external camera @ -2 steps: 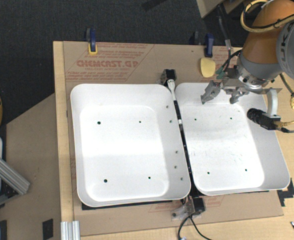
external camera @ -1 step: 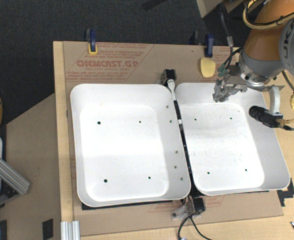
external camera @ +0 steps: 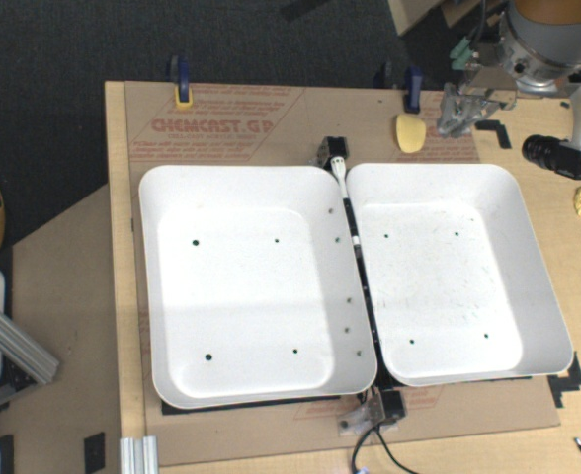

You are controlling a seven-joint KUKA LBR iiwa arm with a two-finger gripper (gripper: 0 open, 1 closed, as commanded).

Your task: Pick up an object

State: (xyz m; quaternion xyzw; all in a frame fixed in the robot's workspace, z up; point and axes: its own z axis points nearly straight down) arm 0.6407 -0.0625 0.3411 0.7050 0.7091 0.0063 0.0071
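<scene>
From where I sit, the bench [external camera: 271, 117] carries two white bins [external camera: 251, 284], and my arm [external camera: 552, 13] hangs past the right one with its gripper [external camera: 456, 117] just beside the yellow object [external camera: 410, 132], grip state unreadable, so I judge the approach underway, needing alignment next.

Two shallow white plastic bins, left [external camera: 172, 200] & right [external camera: 528, 215], sit touching side by side on a brown cardboard-covered bench [external camera: 261, 117], w/ two blue-and-yellow clamps [external camera: 181, 79] at its far edge.
</scene>
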